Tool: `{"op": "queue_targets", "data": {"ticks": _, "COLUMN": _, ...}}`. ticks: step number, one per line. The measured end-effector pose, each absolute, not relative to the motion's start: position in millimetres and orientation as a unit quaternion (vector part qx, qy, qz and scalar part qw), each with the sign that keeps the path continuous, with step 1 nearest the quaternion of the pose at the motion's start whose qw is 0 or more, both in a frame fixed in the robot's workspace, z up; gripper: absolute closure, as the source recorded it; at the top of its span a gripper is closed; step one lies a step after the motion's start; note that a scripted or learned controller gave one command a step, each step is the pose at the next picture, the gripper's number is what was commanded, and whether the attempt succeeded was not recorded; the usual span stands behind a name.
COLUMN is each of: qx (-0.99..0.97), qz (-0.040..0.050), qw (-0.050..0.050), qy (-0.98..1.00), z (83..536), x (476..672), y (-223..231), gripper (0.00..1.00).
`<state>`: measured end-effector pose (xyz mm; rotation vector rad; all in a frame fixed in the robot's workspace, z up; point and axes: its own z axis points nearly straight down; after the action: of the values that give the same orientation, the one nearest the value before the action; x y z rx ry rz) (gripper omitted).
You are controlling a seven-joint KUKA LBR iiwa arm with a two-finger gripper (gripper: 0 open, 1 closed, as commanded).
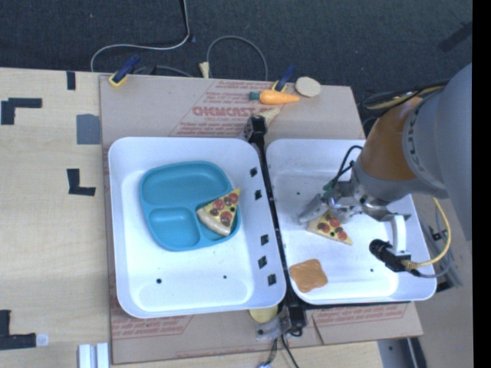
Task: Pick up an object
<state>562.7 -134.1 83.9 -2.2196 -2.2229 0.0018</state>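
Note:
My gripper (326,207) is down in the right bin (307,159), at the upper left edge of a toy pizza slice (333,228) that lies flat on the bin floor. It touches or nearly touches the slice's crust end. A brown toast-like piece (308,275) rests near the same bin's front left corner. In the left bin (126,267) a blue divided plate (180,205) carries a second pizza slice (221,211) on its right rim.
A toy carrot (278,96) and a beige disc (308,87) lie on the cardboard behind the bins. A black divider (265,213) runs between the bins. The arm's grey and orange body (414,144) covers the right bin's far right side.

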Motion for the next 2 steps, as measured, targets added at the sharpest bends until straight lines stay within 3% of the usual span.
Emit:
{"op": "queue_targets", "data": {"ticks": 1, "qx": -0.707, "qz": 0.0, "qw": -0.003, "qy": -0.707, "z": 97.0, "x": 563.5, "y": -135.4, "gripper": 1.0}}
{"op": "queue_targets", "data": {"ticks": 2, "qx": -0.705, "qz": -0.003, "qw": -0.002, "qy": -0.709, "z": 189.9, "x": 550.0, "y": -84.9, "gripper": 1.0}}
